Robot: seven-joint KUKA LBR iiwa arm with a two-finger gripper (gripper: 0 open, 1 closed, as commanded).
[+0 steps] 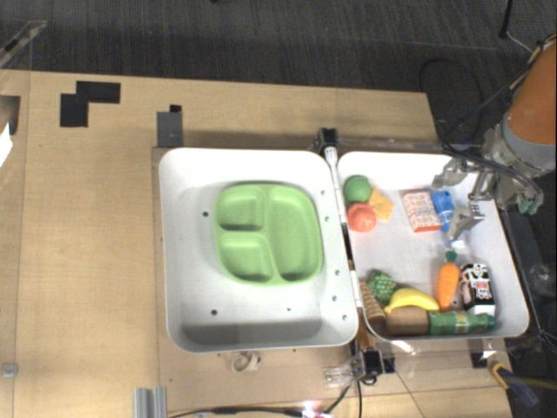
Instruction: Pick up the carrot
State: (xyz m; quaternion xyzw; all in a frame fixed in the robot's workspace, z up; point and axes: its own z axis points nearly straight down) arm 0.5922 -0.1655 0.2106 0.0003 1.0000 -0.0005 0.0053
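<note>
The carrot [447, 283], orange with a small green top, lies in the right bin [409, 255] near its front right, beside a yellow banana [412, 300] and a black-and-white carton [477, 287]. My gripper [466, 200] hangs over the bin's far right part, above and behind the carrot and apart from it. Its fingers [462, 219] point down to the left with a gap between them and nothing in it.
The right bin also holds a green ball [357, 188], a red fruit [362, 219], an orange piece [381, 205], a red-and-white box [419, 211], a blue item [443, 205], broccoli [380, 284] and a green packet [459, 322]. A green divided plate [266, 232] sits in the left bin [187, 259].
</note>
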